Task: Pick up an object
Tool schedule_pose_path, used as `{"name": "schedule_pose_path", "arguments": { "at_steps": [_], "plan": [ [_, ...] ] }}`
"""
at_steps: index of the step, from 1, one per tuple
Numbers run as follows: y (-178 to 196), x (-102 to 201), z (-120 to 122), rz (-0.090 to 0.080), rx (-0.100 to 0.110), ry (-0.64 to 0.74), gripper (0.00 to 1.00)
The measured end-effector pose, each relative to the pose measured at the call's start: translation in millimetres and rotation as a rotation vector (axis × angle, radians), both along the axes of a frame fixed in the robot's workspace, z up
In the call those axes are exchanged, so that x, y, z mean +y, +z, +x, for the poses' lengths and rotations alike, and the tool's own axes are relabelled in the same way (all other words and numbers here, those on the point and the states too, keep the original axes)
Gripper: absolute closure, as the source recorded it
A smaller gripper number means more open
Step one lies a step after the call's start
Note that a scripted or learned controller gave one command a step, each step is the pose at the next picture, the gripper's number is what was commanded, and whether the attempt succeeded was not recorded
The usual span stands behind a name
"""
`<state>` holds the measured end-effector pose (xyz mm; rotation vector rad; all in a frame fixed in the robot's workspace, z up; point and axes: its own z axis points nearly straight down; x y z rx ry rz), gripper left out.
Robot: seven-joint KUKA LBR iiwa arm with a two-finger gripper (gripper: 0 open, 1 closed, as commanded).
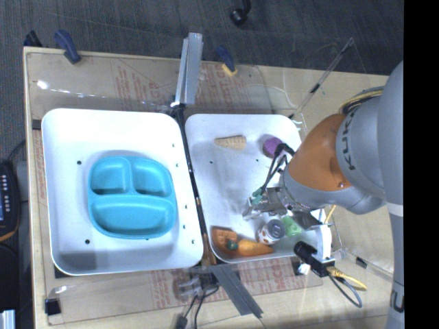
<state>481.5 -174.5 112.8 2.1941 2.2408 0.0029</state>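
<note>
Orange carrot (pixel 243 247) below gripper (pixel 264 214) (left).

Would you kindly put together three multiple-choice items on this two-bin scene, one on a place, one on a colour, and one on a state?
1. Where does the carrot lie?
A. In the left bin
B. Along the near edge of the right bin
C. On the bench outside both bins

2. What colour is the divided tray in the left bin?
A. Red
B. Yellow
C. Light blue

3. How does the divided tray sit?
A. Flat, compartments facing up
B. Flipped upside down
C. Propped on edge against the bin wall

Answers:
1. B, the orange carrot rests by the right bin's near wall, close to the gripper.
2. C, the tray is plainly light blue against the white bin.
3. A, its three compartments all show open from above.
</note>
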Motion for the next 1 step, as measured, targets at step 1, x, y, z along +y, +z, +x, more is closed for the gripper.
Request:
{"name": "schedule_pose_path", "arguments": {
  "at_steps": [1],
  "plan": [
    [0.0,0.1,0.0,0.0,0.0,0.001,0.0]
  ]
}}
